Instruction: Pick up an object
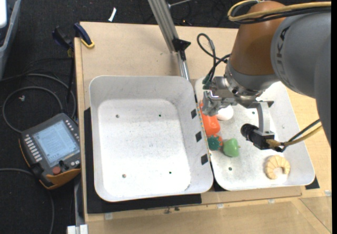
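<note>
Candidate objects all sit in the right bin [295, 122]: an orange piece [211, 125] against the bin's left wall, a white ball [225, 114] touching it on the right, a teal bit [214, 143] and a green piece [230, 147] just below, and a tan croissant-shaped toy [276, 166] near the bin's front right corner, well apart from the rest. Gripper [216, 102] hangs right over the orange/white pair, near the left wall toward the back of the bin. Its lower end is a clutter of metal and cable from this angle, so I cannot tell whether it's spread or closed, and nothing visibly sits in its grasp. My read: orange piece and white ball are the nearest targets, essentially under the tool, slightly toward the front edge of the surface [137, 54]. The orange piece's long axis looks to run front-to-back along the wall. Risk: wall plus tight cluster leaves little room, so a descent could nudge neighbours rather than capture one. Left bin [100, 90] is beside it, across the shared wall. A black sensor block [255, 135] juts from the wrist over mid-bin.
</note>
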You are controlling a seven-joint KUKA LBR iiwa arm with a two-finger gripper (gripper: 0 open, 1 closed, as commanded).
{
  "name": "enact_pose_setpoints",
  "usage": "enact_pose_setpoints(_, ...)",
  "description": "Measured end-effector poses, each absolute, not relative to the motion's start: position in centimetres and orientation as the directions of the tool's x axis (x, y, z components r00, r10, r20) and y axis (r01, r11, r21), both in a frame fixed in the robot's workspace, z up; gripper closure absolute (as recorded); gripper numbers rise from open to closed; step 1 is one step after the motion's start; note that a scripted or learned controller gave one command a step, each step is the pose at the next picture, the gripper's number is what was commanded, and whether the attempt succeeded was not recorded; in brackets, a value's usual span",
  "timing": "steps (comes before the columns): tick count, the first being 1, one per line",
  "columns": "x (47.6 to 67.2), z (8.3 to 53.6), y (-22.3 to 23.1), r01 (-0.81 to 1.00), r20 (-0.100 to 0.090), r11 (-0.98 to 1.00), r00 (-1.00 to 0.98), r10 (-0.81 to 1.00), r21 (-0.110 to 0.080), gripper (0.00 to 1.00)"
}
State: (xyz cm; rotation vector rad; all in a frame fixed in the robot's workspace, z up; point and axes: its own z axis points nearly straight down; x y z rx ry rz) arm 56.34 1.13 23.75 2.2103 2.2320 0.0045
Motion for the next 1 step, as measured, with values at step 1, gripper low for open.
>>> enact_pose_setpoints(1,56.98,22.89,6.58,1.0,0.001,0.009,-0.009,1.0,0.0,1.0)
